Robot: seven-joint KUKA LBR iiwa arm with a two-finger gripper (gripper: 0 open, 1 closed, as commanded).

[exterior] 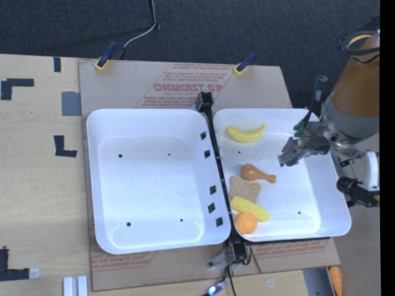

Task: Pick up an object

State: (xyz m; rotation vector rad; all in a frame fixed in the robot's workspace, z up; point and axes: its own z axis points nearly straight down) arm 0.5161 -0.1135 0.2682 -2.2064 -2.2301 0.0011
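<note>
The right bin (321, 214) holds every candidate, all lying loose: toy banana (245, 133), cracker (245, 189), corn cob (250, 209), drumstick (257, 174), orange (246, 224). Nothing is picked yet. The gripper (289, 156) hovers right of the drumstick, grasping nothing; whether its jaws are apart I cannot tell.

Wooden bench (37, 184), dark carpet (247, 17)

Yellow banana (245, 133), brown drumstick (257, 174), orange ball (246, 224), white bins (105, 125)

Glossy white plastic bins (148, 119) sit on matt brown cardboard (179, 85); smooth plastic-looking banana (245, 133) and orange (246, 224) inside.
</note>
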